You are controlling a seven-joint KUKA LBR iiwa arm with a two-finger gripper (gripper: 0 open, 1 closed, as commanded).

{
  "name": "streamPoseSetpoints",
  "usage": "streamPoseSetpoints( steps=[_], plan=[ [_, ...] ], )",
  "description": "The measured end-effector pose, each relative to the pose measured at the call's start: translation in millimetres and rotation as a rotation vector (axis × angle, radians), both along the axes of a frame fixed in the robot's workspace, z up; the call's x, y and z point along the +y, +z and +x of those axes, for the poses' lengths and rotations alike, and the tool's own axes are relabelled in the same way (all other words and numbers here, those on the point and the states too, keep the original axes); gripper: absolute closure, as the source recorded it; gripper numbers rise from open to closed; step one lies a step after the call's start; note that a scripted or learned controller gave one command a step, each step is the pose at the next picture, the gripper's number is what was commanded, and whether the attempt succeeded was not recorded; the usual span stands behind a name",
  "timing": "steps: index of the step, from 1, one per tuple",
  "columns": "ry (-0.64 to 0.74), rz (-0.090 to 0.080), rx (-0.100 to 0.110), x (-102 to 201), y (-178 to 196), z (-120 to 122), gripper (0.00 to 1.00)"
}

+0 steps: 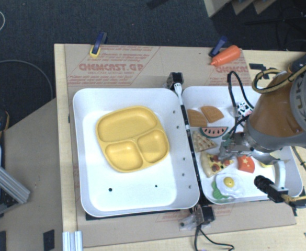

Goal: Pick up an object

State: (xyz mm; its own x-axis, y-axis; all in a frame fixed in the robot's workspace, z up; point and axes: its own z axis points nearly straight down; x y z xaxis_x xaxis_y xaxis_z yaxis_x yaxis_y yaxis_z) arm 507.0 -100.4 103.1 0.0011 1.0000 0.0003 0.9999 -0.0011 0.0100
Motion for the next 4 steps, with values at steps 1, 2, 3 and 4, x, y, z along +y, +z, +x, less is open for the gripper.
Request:
streamPoseSetpoints(
  steps=[1, 2, 3, 4],
  plan=[
    [0.002, -0.002, 0.006, 1.3, 43.1, -2.9, 1.00],
    [0.003, -0.002, 0.003, 5.5, 89.8, 5.6, 1.00],
    [0.003, -0.002, 0.004, 5.7, 123.9, 7.0, 1.00],
    [0.005, -0.002, 0.005, 11.8, 112.7, 63.0, 1.00]
  ],
)
